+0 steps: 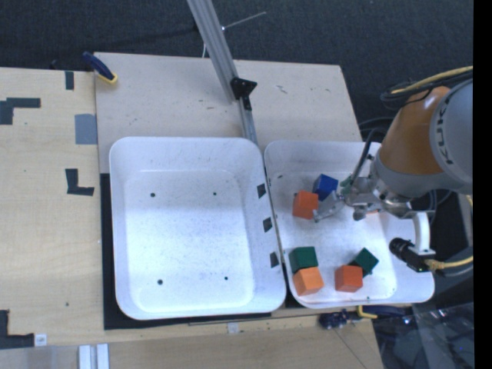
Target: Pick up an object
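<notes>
We see an orange block (pixel 305 204) and a blue block (pixel 325 184) in the right bin (pixel 286 156), just beside the gripper (pixel 329 206); its grip state we cannot tell. Both shallow white bins sit on a pale wooden bench (pixel 46 229) above dark carpet (pixel 77 14).

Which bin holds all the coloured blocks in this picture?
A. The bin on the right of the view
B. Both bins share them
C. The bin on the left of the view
A: the blue block, the orange blocks and the green blocks all lie in the right-hand bin, where the tool reaches.
</notes>
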Robot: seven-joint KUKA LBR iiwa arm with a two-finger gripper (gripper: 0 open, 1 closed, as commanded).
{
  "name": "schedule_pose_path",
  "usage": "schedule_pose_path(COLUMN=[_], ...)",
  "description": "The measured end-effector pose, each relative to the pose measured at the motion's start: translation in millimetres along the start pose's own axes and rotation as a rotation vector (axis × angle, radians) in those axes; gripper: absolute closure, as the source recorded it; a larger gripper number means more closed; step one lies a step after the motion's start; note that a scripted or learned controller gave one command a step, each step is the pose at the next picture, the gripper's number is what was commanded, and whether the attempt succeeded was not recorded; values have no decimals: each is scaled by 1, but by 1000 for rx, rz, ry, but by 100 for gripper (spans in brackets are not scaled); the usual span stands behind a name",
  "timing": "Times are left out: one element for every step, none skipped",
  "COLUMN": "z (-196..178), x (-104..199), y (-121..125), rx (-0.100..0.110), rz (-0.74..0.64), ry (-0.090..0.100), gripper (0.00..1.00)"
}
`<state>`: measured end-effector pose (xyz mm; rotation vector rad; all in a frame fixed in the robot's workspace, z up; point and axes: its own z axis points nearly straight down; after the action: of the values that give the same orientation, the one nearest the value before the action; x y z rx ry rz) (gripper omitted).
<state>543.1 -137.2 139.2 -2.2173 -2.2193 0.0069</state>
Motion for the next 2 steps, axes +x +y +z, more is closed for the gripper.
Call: schedule_pose_path(z=[-12,-68], x=[1,8], y=[1,-5], rx=[-3,-10], rz=[-2,-1], ry=[1,0], gripper=[100,100])
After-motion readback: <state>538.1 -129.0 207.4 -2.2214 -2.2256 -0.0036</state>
